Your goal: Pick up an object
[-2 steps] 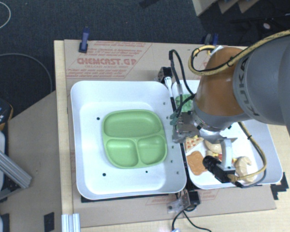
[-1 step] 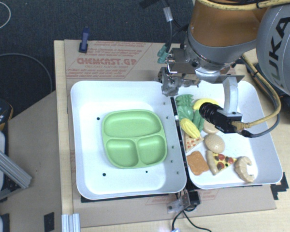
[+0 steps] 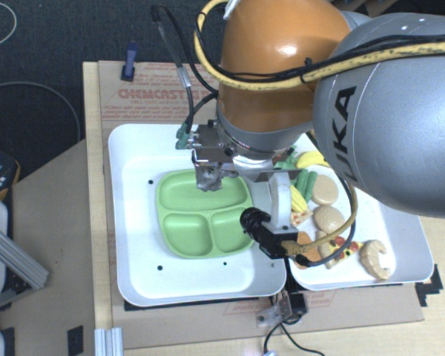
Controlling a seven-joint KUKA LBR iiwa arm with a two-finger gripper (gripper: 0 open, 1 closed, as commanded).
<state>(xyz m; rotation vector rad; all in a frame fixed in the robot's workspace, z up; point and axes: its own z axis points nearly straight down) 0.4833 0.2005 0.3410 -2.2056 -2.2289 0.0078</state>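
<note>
My gripper (image 3: 208, 178) hangs low over the far left compartment of a green divided plate (image 3: 185, 232), which lies in the left white bin (image 3: 133, 221). I see nothing held under it. In the right bin (image 3: 411, 262) lie several toy foods: a yellow piece (image 3: 310, 159), a green pod (image 3: 306, 182), two tan rounds (image 3: 325, 191) (image 3: 328, 219), a beige curled piece (image 3: 376, 259) and small red and orange bits (image 3: 343, 249). The arm's orange band and grey body hide the far part of both bins.
Both bins sit on a cardboard sheet (image 3: 104, 124) with red lettering. A small blue object (image 3: 129, 61) lies at the sheet's far left corner. Cables trail over the dark floor (image 3: 30, 50) on the left.
</note>
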